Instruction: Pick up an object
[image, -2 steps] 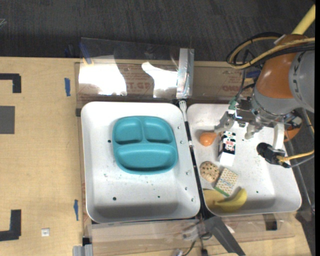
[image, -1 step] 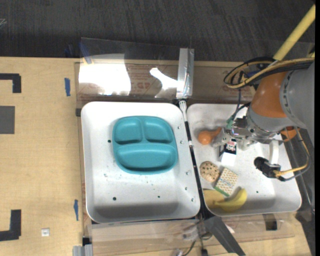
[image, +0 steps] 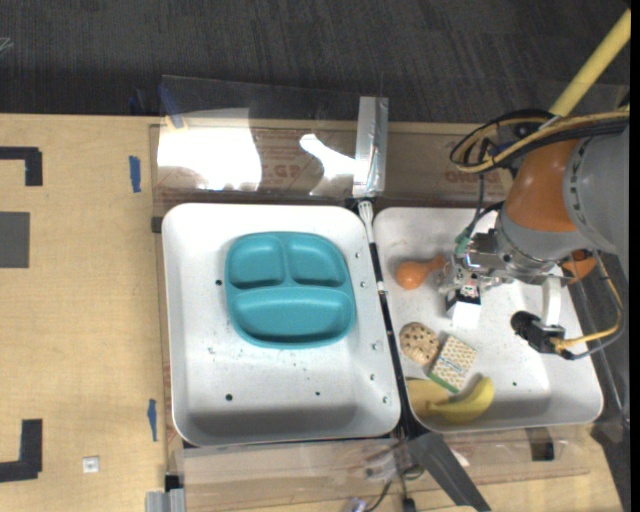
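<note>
Gripper (image: 466, 290) hangs low over the right bin (image: 560, 390), near the middle of its far half, at the end of the grey arm (image: 560, 190) that reaches in from the right with its orange band above the wrist. From this slanted view I cannot tell whether the pincer is wide or narrow, and nothing can be seen gripped in it. Just to its left lies an orange thing (image: 410, 274), rounded at one end and perhaps tapering toward the gripper; the two are close, though whether they touch is unclear. Nearer the camera, along the left side of the same bin, a round cookie (image: 419, 342) with dark specks sits beside a square cracker (image: 453, 360), and the cracker's near corner overlaps a yellow banana (image: 460, 400) that curves along the bin's front edge. The left bin (image: 200, 380) holds a teal divided plate (image: 290, 287), lying flat a little beyond its centre, well apart from the gripper. The two bins stand side by side with their rims touching.
</note>
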